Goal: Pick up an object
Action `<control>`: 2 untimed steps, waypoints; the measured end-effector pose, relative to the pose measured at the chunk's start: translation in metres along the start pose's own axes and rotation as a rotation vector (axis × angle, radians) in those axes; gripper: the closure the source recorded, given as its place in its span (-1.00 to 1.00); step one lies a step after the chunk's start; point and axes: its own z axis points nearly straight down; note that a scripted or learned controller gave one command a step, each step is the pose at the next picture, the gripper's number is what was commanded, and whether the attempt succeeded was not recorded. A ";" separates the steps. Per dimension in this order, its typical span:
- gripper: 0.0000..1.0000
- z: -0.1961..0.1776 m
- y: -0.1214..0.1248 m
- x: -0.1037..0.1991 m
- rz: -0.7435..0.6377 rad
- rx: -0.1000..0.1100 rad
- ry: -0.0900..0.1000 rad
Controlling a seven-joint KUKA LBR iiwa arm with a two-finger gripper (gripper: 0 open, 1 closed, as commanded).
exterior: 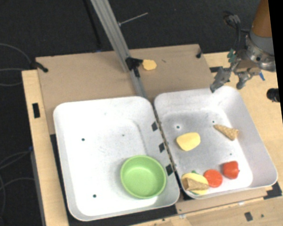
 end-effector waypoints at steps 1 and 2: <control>-1.00 0.000 0.000 -0.001 0.000 0.001 -0.002; -1.00 0.061 0.005 -0.003 0.001 0.005 -0.001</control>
